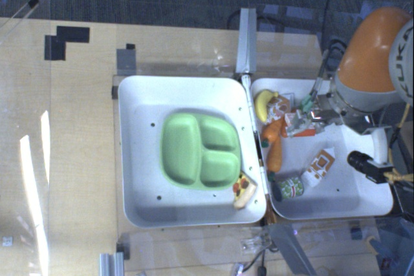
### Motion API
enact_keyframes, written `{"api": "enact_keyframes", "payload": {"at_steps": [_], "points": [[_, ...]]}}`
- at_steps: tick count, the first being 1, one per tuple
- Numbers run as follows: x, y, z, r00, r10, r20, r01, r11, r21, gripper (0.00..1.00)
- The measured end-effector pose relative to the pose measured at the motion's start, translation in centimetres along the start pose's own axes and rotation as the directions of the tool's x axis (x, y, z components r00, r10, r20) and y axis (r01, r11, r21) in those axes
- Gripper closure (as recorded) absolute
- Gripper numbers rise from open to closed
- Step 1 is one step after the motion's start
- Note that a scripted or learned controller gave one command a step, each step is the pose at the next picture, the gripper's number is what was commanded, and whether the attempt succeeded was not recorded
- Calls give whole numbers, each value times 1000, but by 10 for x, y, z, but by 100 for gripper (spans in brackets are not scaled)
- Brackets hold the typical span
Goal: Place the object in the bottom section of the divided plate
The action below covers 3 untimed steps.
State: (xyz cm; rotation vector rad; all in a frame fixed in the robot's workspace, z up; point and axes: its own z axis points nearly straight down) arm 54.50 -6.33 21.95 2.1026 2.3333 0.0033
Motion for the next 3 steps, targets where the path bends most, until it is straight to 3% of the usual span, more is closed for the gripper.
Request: {"api": "enact_keyframes", "payload": {"at_steps": [1,2,3], "points": [[70,-14,2,995,-97,1,97,995,3,100],[141,11,4,981,-195,0,195,981,2,100],[223,20,4,979,-205,0,205,979,3,100]]}}
